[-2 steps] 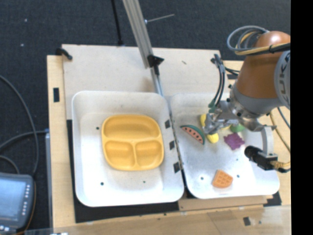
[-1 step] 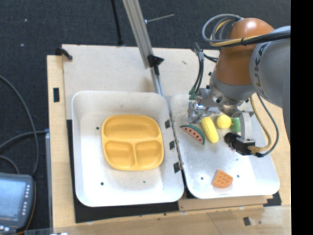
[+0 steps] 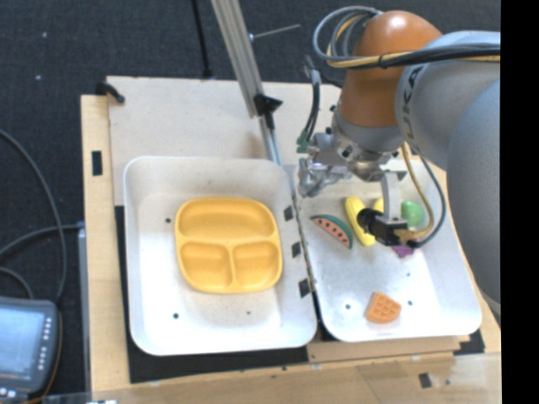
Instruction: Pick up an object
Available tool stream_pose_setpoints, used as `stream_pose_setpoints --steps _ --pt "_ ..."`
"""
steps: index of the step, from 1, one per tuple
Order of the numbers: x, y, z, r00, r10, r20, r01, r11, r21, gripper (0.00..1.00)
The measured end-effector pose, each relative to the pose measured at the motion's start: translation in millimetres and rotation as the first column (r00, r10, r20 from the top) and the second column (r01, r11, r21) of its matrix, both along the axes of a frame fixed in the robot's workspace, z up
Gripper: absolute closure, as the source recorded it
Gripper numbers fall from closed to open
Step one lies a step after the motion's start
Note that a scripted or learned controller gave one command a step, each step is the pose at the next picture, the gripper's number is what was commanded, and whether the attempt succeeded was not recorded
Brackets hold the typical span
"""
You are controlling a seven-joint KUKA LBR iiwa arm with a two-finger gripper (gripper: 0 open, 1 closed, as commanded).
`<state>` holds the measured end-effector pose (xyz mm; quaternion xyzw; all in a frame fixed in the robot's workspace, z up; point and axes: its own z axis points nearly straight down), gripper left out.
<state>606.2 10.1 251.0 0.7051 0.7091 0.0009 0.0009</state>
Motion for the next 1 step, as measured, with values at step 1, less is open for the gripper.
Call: stream_pose_setpoints --steps 1 --pt "26.1 42.5 -13.2 1.0 0.0 -0.001 0.0 1.0 0.0 1.0"
